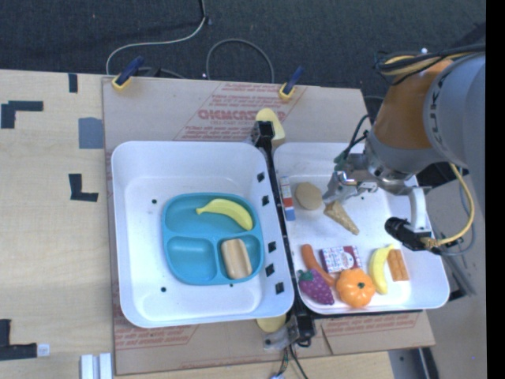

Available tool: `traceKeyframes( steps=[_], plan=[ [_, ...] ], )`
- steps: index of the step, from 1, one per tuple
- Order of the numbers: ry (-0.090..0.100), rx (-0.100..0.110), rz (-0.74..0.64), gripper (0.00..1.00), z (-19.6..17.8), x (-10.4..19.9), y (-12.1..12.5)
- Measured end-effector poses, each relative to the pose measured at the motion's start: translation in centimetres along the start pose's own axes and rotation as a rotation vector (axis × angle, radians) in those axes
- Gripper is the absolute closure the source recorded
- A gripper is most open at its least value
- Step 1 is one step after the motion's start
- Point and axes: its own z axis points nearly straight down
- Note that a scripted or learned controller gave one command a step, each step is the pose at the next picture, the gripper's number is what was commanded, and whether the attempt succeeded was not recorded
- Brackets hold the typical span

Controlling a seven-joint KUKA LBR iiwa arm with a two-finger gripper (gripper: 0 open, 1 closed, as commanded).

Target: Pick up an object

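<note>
Over the right bin point(410, 294) you've got the arm point(426, 109) reaching in from the right, w/ the gripper point(338, 186) low above the bin's upper middle. You can't tell from this angle how wide it stands, and nothing shows as held.

Just left of the gripper lies a round tan bun point(308, 196); just below it, an ice-cream cone point(342, 215) lies on its side, pointing down-right. Either one is near the tip, but whether it touches them you can't make out. A small red/white/blue item point(288, 207) sits by the divider, left of the bun; too small to identify.

Along the bin's near edge you'll see a crowded row: carrot point(309, 259), purple grapes point(317, 289), a red-and-white carton point(339, 257), an orange point(356, 287), a small banana point(380, 268) and an orange-brown stick-shaped piece point(398, 265). Grapes, carton and orange are packed touching; the small banana and stick lie side by side. All are well apart from the gripper.

A black connector w/ yellow cable point(406, 234) hangs off the arm over the bin's right part, above the small banana and stick.

Left bin point(130, 172): a blue divided tray point(185, 247) w/ a banana point(227, 212) in the top section and a bread roll point(236, 258) in the lower-right section.
</note>
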Motion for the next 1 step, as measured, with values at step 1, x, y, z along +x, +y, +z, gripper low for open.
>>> traceKeyframes(
  steps=[1],
  plan=[
    [0.005, -0.006, -0.013, 1.0, -1.22, 4.53, 1.02]
  ],
)
